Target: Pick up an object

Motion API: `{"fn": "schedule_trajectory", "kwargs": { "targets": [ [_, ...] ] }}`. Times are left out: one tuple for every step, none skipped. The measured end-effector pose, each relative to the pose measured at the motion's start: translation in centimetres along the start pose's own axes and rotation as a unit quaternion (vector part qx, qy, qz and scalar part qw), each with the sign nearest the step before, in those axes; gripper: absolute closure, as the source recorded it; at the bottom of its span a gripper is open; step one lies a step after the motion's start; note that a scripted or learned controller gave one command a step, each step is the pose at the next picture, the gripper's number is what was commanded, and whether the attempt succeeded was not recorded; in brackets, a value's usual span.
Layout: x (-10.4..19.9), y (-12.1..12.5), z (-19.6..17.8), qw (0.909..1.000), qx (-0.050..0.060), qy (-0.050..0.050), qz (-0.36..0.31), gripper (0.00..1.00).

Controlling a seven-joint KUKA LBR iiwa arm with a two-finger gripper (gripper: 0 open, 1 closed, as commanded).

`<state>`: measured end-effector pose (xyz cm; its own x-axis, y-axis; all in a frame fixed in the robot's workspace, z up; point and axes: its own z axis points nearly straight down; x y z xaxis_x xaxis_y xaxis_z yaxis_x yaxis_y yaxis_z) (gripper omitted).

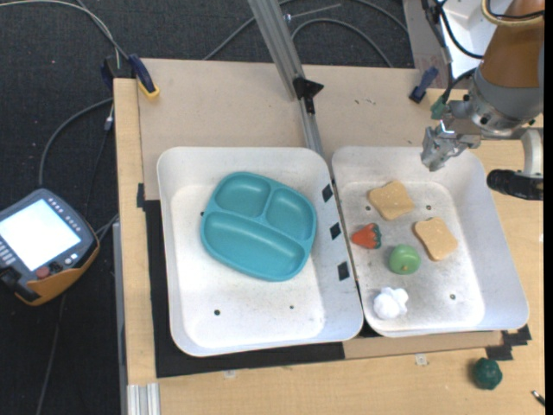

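Note:
My gripper [438, 152] hangs over the far edge of the right bin [484, 296], above and right of a tan bread slice [390, 201]. Nothing shows between its fingers. In that bin also lie a second tan bread piece [435, 238], a red strawberry-like toy [367, 236], a green apple [403, 259] and a small white object [390, 303]. All of them lie nearer the camera than the gripper.
The left bin [186, 318] holds a teal divided plate [258, 225]. A grey metal pole [281, 41] slants down to the gap between the bins. A green ball [486, 373] lies on the bench at the front right. A handheld pendant [41, 245] sits off the bench at left.

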<state>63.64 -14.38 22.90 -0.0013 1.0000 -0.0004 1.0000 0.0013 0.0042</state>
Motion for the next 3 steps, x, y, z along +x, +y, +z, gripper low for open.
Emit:
{"fn": "schedule_trajectory", "kwargs": {
  "targets": [
    [5.0,-1.2,1.0,1.0,0.003,0.002,-0.002,1.0],
    [9.7,-2.1,-0.1,1.0,0.003,0.001,-0.002,1.0],
    [15.1,-3.5,1.0,1.0,0.004,0.002,-0.002,1.0]
  ]
}}
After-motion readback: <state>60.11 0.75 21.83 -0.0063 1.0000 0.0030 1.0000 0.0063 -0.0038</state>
